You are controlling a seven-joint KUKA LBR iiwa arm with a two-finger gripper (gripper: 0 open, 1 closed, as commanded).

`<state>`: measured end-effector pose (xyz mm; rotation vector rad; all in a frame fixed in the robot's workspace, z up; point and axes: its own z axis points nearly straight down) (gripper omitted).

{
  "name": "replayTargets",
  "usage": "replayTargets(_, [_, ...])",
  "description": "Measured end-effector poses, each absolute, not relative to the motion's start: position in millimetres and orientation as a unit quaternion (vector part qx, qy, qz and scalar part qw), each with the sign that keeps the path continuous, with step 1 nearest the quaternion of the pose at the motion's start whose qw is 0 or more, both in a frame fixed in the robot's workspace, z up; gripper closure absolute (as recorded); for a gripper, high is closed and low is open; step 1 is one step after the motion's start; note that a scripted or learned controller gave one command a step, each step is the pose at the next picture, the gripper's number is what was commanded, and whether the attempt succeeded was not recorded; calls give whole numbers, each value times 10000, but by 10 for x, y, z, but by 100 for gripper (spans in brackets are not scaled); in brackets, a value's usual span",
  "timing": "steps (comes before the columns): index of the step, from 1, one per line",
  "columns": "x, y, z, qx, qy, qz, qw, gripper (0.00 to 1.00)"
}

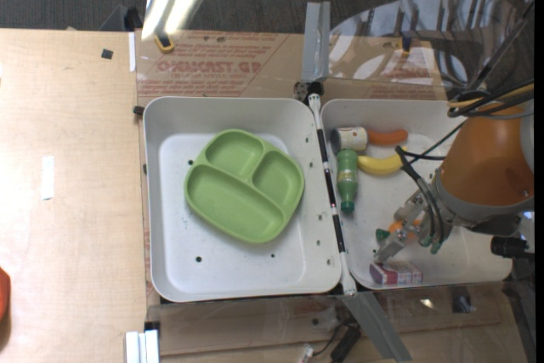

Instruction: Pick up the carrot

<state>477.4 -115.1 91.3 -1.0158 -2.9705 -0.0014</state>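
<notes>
Two white bins [157, 208], one green plate [245, 184], one banana [380, 164], one green bottle [347, 179].

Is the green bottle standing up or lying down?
Lying down. The green bottle rests on its side in the right bin, along the left wall, its length stretched flat across the bin floor.

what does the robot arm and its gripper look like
The arm has a bulky rounded orange band above the wrist, with a grey section below it. Thin black and yellow cables loop over it from the upper right. The small metallic two-finger gripper has slim silvery fingers and small green and orange bits around it.
</notes>
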Motion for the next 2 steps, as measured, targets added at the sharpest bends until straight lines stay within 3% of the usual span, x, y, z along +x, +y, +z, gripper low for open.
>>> replayTargets(1, [4781,-1153,1000,-3255,-9456,-12,5,100])
replayTargets(2, [5582,-551,1919,-984,-9951,-6,-23,100])
